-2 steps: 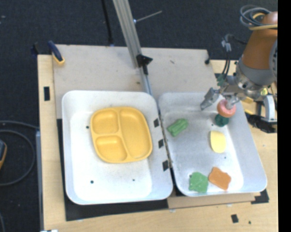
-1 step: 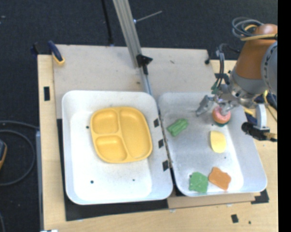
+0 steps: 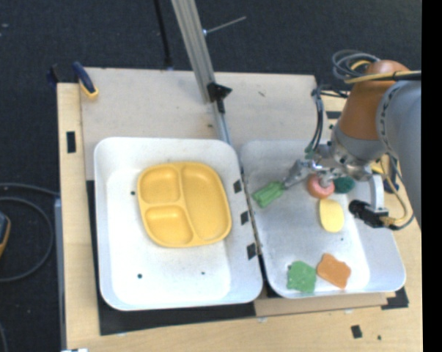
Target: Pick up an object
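Pincer (image 3: pixel 317 173) hovering in right bin (image 3: pixel 382 266) over pink round piece (image 3: pixel 321 187) | finger state: cannot tell | advice: centring above the piece, clear of yellow block (image 3: pixel 331 216), before descending.

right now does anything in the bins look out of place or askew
Mostly tidy. One oddity: the green piece lies at the right bin's left edge, up against the divider, apart from the other toys. The yellow tray lies flat in the left bin, slightly rotated.
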### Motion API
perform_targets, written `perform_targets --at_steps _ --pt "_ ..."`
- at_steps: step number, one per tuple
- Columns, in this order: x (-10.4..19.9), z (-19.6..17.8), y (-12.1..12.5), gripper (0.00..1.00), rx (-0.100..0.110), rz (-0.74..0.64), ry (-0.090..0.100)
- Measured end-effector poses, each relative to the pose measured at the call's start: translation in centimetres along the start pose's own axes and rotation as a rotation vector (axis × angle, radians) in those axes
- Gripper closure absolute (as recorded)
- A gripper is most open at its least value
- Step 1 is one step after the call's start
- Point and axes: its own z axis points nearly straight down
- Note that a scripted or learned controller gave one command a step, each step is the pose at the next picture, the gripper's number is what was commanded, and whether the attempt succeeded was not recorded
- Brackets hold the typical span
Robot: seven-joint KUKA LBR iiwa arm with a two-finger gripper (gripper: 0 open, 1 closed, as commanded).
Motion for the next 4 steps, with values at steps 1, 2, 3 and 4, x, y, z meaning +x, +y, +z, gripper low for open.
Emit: perform_targets --at_steps 1,2,3,4 --pt "-0.5 -1.4 0.0 1.0 -0.003 0.004 -0.006" --pt "0.2 -7.3 0.6 1.0 -0.004 0.001 -0.006" --pt "0.0 -13.9 0.8 1.0 -0.005 0.001 -0.007" --pt "-0.1 -14.5 0.9 1.0 0.0 0.0 -0.006"
